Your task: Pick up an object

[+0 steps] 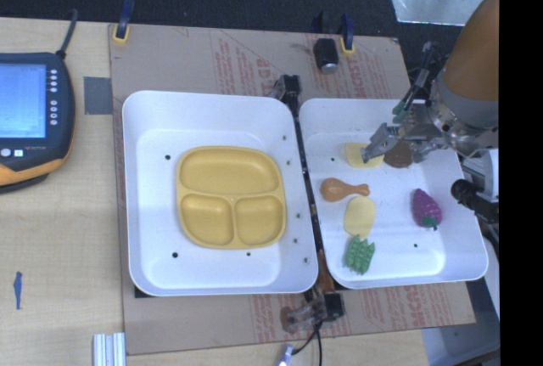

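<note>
Gripper [379, 150]: jaw state unclear, low at right bin [458, 271] far edge, between yellow piece [355, 154] and brown piece [397, 155]. Risk: grabbing neither, nudging both aside.

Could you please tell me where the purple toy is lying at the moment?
The purple toy lies in the right bin, toward its right side, apart from the pale yellow piece to its left and below the gripper.

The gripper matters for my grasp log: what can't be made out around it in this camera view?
- Gripper: finger state, too small and dark.
- Pale yellow piece: partly covered by the gripper.
- Brown piece: tucked under the wrist, so contact is unclear.
- Arm: cut off at the right.
</note>
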